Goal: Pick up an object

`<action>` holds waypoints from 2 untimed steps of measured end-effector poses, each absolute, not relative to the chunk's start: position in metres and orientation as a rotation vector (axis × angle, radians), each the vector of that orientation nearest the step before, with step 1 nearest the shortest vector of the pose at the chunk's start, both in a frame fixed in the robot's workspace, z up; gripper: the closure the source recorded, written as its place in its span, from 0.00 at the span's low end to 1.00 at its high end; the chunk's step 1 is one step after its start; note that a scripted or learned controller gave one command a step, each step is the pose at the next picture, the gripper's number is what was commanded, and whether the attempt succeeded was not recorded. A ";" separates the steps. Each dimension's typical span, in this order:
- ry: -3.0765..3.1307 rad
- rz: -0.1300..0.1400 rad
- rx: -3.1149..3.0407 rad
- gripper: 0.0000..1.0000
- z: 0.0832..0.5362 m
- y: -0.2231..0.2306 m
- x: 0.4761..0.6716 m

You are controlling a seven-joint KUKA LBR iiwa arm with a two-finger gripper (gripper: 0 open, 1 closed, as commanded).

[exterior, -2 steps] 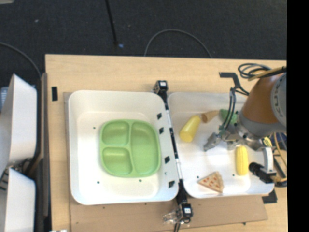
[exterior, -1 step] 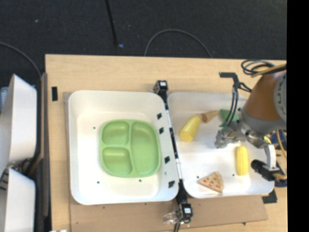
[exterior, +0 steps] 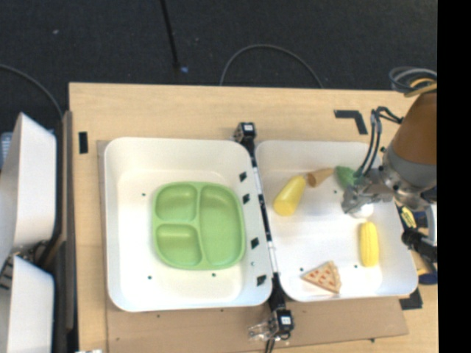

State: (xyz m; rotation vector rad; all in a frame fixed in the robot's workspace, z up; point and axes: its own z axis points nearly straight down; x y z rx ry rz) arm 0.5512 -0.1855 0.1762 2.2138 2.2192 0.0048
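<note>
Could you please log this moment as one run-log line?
gripper: low in right bin | near corn, green toy | nothing seen held

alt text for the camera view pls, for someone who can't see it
From the right, the grey arm lowers its gripper into the right bin, near a green item and a brown piece. That bin also holds a yellow bottle-like object, a corn cob and a pizza slice. The left bin holds a green divided plate.
</note>
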 end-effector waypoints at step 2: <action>2.221 0.004 2.214 1.00 0.263 -0.198 0.553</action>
